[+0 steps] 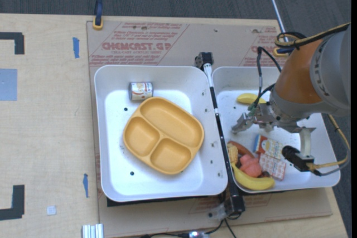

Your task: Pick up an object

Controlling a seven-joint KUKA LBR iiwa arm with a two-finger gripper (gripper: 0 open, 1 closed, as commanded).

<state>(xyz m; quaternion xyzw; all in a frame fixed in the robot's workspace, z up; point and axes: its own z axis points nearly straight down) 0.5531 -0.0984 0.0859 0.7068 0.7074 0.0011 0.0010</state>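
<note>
1. While the grey arm with the orange band [298, 78] reaches in over the right-hand shallow white bin [329, 178], its two-finger gripper [245, 121] hangs low near the bin's left part, metal fingers pointing toward the divider
2. From this slant I cannot tell whether the pincer is spread or pressed together, and nothing is visibly pinched between its tips
3. Candidate things lie in that bin: a yellow plastic banana [254, 180] along the front wall, a pink soft toy shape [249, 165] just behind it, a small printed carton [270, 156] beside those, and a second yellow curved piece [248, 99] near the back, partly behind the wrist
4. I judge the step to be the approach or descent, with no grasp made yet; the next move calls for settling over one item, most likely in the front cluster, and closing on it squarely
5. Over in the left-hand white bin [106, 120] sit a yellow three-compartment plastic tray [163, 135] and a small tin can [140, 90] lying on its side, well apart from the gripper
6. Much of the right bin's middle is hidden by the arm, and the crowded items overlap, so their exact outlines are hard to make out
</note>
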